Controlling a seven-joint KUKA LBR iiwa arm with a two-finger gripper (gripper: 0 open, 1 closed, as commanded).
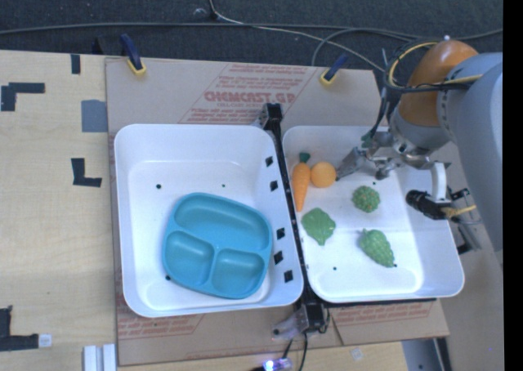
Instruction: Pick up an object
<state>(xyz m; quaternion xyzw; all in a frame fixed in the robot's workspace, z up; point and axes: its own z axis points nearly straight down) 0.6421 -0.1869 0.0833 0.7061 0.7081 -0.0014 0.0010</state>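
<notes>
Blue plastic, a three-compartment tray (216, 245) lies flat in the left bin (131, 198), at lower centre-left of the frame; nothing rests on it, so it reads as a possible destination, not a target. Across the black hinged divider, the right bin (437, 279) holds the candidates, spread loosely and mostly apart, which leaves room for fingers to descend around one. An orange carrot (300, 183) lies lengthwise just beside the divider, with a small orange ball (323, 174) touching or nearly touching it. Below sits a flat green leafy piece (318, 225); further right, a round green broccoli-like piece (366, 198) and an elongated green piece (378, 248). At upper right, the gripper (365, 161) hangs low over the bin's upper edge, near the ball and above the broccoli-like piece. Its metal fingers (350, 163) appear spread, though the slant makes this uncertain, and nothing lies between them: no object is grasped yet.
</notes>
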